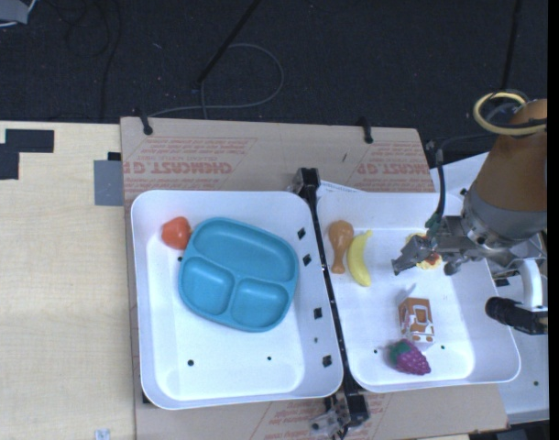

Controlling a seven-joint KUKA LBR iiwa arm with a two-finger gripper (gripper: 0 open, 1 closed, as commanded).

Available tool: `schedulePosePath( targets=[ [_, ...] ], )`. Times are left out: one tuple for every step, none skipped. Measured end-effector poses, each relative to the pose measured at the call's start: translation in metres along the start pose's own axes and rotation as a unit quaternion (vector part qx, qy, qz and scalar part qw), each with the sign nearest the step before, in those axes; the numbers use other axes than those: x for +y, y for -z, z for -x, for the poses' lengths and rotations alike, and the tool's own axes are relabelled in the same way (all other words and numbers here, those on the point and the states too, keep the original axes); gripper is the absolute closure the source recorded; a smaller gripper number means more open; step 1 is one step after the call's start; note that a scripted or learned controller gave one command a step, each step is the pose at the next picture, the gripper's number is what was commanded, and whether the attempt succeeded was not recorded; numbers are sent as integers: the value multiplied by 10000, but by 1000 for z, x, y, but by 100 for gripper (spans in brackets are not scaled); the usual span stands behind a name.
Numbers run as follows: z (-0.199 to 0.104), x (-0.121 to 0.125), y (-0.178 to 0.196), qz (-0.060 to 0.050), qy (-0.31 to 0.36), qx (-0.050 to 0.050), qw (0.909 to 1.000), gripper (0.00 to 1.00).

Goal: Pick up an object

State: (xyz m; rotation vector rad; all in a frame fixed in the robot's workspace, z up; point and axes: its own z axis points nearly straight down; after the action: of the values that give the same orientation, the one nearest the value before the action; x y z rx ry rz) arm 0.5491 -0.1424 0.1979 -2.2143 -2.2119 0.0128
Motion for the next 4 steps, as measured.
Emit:
schedulePosePath(
  targets=[
    [0, 3, 6, 52, 8, -6, 10000, 0],
    [-7, -2, -41, 29, 11, -1, 10000, 0],
    [-8, -2, -104, 37, 6, -6, 10000, 0],
    [-7, -2, -110, 66, -12, -13, 10000, 0]
  ],
)
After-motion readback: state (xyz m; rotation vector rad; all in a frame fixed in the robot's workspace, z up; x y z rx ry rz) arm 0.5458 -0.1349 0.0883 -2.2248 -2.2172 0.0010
